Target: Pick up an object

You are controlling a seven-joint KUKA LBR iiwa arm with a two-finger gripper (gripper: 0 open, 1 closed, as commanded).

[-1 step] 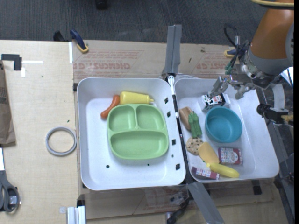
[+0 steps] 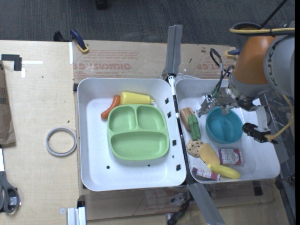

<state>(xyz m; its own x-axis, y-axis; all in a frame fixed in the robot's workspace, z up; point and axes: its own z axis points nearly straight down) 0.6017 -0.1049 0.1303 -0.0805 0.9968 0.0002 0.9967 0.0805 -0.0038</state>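
1. The grey arm with its orange band comes in from the right, and its gripper (image 2: 216,104) hangs over the far rim of a blue bowl (image 2: 224,126) in the right bin (image 2: 267,170).
2. The gripper's metal parts are a tangle from this angle, so I cannot tell how it is set, and I see no object caught in it.
3. The blue bowl sits upright near the middle of the right bin.
4. Left of the bowl, by the bin's left wall, a tan bread-like piece (image 2: 187,116) lies beside a green pickle-like piece (image 2: 194,126).
5. Nearer the front, a speckled cookie (image 2: 194,147) touches a yellow banana (image 2: 218,162), which runs at a slant toward the front wall.
6. A small pink packet (image 2: 231,156) lies just right of the banana, below the bowl.
7. In the left bin (image 2: 89,168) a green divided plate (image 2: 138,131) lies flat, with an orange carrot (image 2: 109,108) and a yellow corn cob (image 2: 136,98) at its far edge.
8. A grey ring (image 2: 61,141) lies on the bench left of the bins.
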